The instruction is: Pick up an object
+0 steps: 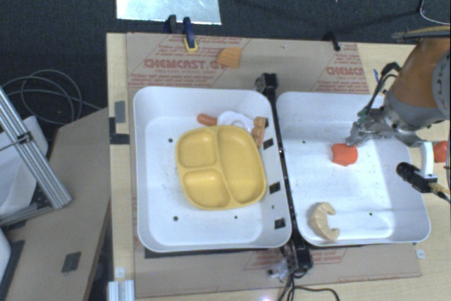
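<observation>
An orange-red chunk (344, 154) lies on the floor of the right bin (394, 222), near its middle. My gripper (356, 137) hangs just above and to the right of that chunk, fingertips close to its upper edge; nothing shows between them. A tan croissant (324, 220) rests near the right bin's front left corner. In the left bin (158, 173) sits a yellow divided plate (218, 167), with a small orange sausage (207, 120), a white piece (235, 119) and a brown stick (259, 130) behind it.
The grey arm with its orange band (423, 70) comes in over the right bin's far right side. A black divider (278, 166) runs between the bins. An orange piece (229, 56) lies on the cardboard behind the left bin.
</observation>
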Tool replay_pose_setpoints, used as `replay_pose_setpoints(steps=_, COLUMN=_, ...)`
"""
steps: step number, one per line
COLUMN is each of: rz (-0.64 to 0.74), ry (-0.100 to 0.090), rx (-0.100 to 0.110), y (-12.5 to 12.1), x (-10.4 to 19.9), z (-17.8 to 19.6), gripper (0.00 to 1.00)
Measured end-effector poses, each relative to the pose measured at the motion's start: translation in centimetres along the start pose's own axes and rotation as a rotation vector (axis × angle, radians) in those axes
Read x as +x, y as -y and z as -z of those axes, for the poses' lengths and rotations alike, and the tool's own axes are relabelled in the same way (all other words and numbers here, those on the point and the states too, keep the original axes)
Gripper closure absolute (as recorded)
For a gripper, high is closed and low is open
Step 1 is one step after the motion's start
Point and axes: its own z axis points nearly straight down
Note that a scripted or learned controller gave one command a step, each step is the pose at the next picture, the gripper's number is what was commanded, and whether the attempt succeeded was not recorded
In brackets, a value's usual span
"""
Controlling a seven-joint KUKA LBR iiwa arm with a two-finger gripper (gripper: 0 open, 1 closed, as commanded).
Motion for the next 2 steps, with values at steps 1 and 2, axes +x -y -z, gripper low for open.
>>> replay_pose_setpoints(steps=1, rz=0.004, ry=-0.005, rx=0.016, y=2.84, x=3.49, z=10.18, gripper=1.0)
replay_pose_setpoints(steps=2, rz=0.001, ry=-0.005, rx=0.021, y=2.89, x=3.32, z=9.57, gripper=0.0)
